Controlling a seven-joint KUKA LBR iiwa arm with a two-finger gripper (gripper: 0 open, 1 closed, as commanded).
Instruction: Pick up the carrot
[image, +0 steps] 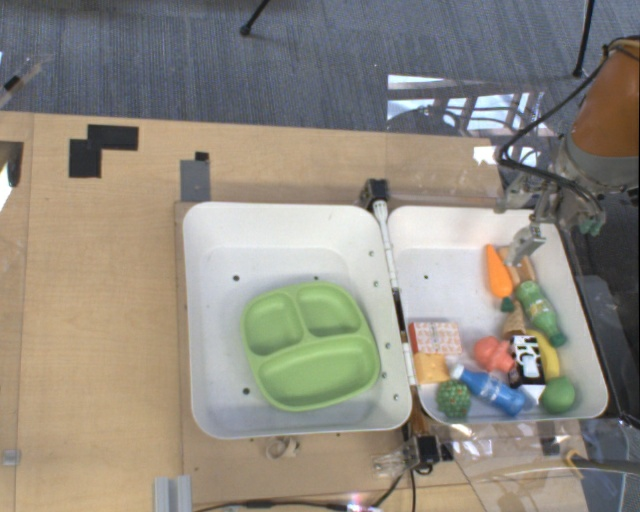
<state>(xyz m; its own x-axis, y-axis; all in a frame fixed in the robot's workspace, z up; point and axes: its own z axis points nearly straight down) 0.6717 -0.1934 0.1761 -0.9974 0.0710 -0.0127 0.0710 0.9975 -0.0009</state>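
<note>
A pale wooden bench (90, 330) carries black tape marks (100, 147) at its far left corner, and beyond its far edge runs grey ribbed carpet (200, 60) with thin dark stand legs crossing it. Well to the left of the gripper sits the left white bin (215, 300), holding a green divided plate (310, 345) with three compartments. A black clamp (376, 192) and a slim rod mark the seam between the two bins.

The right white bin (440, 260) holds a crowd of toys along its near and right side (all below the gripper in this view): a patterned box (435, 335), a yellow block (430, 368), a spiky green ball (453, 398), a blue bottle (493, 390), a red-pink piece (490, 352), a black-and-white item (527, 358), a banana (547, 358), a lime-green round fruit (559, 393) and a green bottle (535, 305).

The carrot (498, 270) lies in the right bin, orange, pointing towards the bin's near side, just left of and slightly below the gripper (525, 243), very close to its tip. Whether they touch cannot be told. The gripper hangs over the bin's far right corner beneath the arm's orange band (605, 100); how far it is spread cannot be told, and nothing is seen gripped in it.
</note>
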